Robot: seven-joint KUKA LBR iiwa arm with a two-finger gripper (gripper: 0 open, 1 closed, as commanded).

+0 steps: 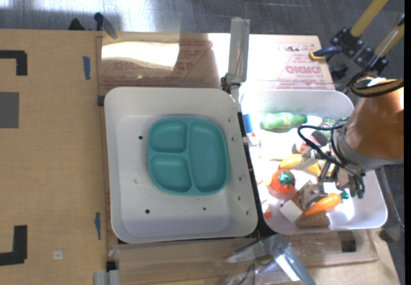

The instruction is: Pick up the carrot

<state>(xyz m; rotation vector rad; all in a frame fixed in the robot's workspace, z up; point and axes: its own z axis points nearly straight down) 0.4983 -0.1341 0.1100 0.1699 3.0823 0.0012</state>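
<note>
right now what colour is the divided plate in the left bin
Teal, seen clearly in the camera view: the divided plate.

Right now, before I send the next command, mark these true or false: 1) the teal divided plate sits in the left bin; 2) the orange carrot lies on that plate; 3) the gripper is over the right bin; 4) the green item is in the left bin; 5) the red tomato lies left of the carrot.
1) True: the teal three-compartment plastic plate sits in the left white bin.
2) False: the orange carrot lies in the right white bin, near its front right corner.
3) True: the gripper is low over the right bin, beside the carrot.
4) False: the green item lies at the back of the right bin.
5) True: the red tomato lies left of the carrot.
</note>
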